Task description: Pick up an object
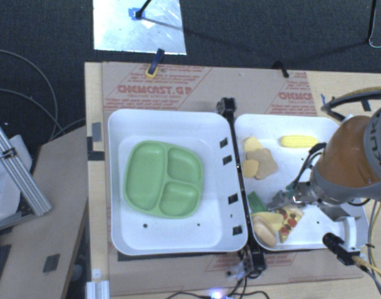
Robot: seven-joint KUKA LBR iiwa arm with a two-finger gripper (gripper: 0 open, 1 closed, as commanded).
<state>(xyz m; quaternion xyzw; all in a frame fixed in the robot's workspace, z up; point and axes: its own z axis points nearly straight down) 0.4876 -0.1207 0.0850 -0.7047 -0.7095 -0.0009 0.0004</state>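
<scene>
Pincer: pincer [284, 199] is low in the right bin [315, 127], over the toy food — whether it is wide, narrow or holding anything, I cannot tell.
Task's things: pizza slice [290, 222] and pale piece [265, 229] just below it; biscuit shapes [259, 161] and corn [297, 142] farther up.
Progress: nothing visibly lifted — grasp and raise remain, by my judgement.
Room: the divider rim is near on the left; left bin [171, 120] carries 1 green tray [163, 179].

The grey arm with the orange band [355, 161] runs off the picture's right edge and covers the right part of the right-hand shallow white bin [271, 124]. Beside that bin's lower left corner, the gripper [284, 199] is too small to read its state.
</scene>
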